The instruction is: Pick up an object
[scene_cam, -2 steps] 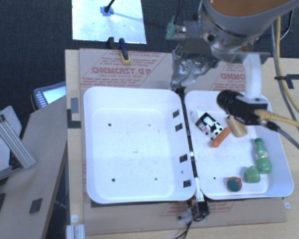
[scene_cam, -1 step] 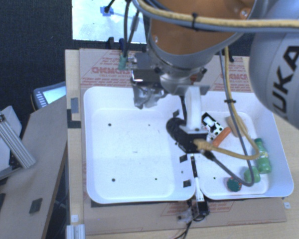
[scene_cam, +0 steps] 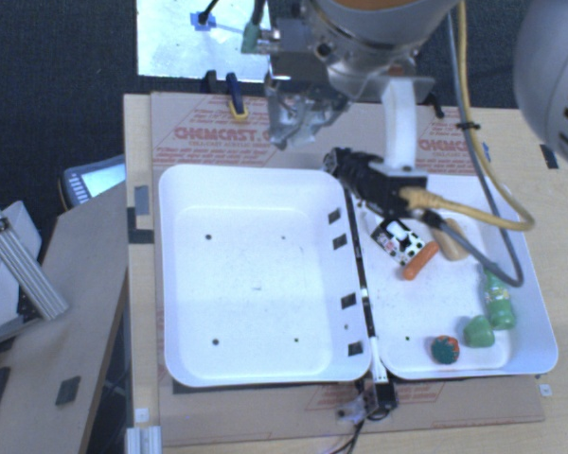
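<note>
My gripper (scene_cam: 301, 126) hangs high over the back edge of the bins, near where the two meet, with nothing visibly in it. The right bin (scene_cam: 530, 348) holds several small objects. A black-and-white spotted toy (scene_cam: 399, 242) lies near the divider, with an orange carrot-shaped piece (scene_cam: 419, 261) touching it and a tan piece (scene_cam: 454, 239) just to the right. Two green items (scene_cam: 497, 305) (scene_cam: 479, 331) and a teal-and-red ball (scene_cam: 444, 349) sit toward the front right corner. All of them lie well below and to the right of the gripper.
The left bin (scene_cam: 180, 348) is bare white with small dots. A black part with a yellow cable (scene_cam: 473, 218) reaches over the back of the right bin. A blue and yellow clamp (scene_cam: 235, 97) stands on the cardboard behind the left bin.
</note>
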Tool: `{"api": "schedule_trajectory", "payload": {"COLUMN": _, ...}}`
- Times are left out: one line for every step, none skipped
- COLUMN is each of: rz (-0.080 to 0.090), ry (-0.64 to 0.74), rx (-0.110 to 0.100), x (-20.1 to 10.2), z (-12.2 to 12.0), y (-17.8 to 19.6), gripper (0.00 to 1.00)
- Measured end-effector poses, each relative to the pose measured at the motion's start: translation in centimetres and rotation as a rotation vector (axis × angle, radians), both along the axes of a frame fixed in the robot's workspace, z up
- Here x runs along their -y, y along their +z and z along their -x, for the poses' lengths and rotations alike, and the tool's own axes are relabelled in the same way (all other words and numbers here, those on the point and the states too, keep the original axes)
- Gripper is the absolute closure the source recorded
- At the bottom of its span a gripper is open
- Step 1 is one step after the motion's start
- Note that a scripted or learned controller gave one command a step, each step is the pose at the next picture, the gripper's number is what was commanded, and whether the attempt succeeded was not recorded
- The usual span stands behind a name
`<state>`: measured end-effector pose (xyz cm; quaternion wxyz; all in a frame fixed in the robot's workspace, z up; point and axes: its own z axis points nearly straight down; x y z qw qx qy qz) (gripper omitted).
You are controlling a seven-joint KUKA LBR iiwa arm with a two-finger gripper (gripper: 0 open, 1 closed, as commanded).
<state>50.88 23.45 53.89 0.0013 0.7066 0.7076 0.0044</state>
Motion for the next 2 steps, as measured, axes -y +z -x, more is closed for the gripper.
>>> {"api": "schedule_trajectory", "payload": {"rz": 0.005, "ry": -0.002, "rx": -0.007, "x": 0.1, "z": -6.8, "y": -2.1, "gripper": 1.0}}
{"api": "schedule_trajectory", "payload": {"rz": 0.002, "ry": 0.005, "rx": -0.008, "x": 1.3, "z": 2.6, "y": -1.6, "gripper": 1.0}}
